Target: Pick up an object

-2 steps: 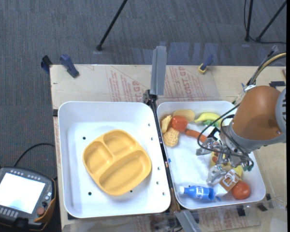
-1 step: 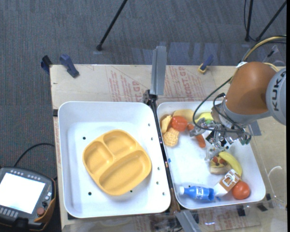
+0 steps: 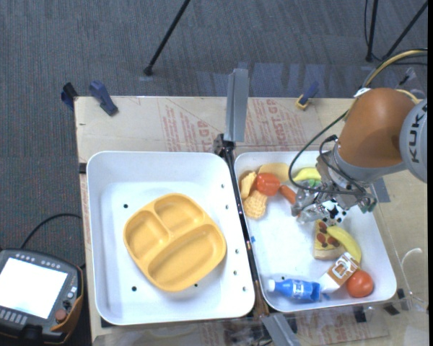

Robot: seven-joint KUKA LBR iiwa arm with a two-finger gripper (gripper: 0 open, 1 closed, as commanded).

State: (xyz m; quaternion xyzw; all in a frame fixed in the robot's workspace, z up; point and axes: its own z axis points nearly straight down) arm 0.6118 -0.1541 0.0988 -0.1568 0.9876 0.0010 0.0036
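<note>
Gripper low in the right bin; finger state cannot be told. Yellow plastic banana just below-right, long axis diagonal (pizza-slice toy alongside).

The left bin is largely taken up by a yellow divided plate; a bare white margin is left around it along the walls. In the right bin, open floor is found in the centre-left. The back is crowded by a cracker, a tomato and a banana. The right side is blocked by a pizza slice, a second banana, a carton and a red ball. The front wall is lined by a blue bottle. The end effector hangs over the bin's upper middle.
</note>
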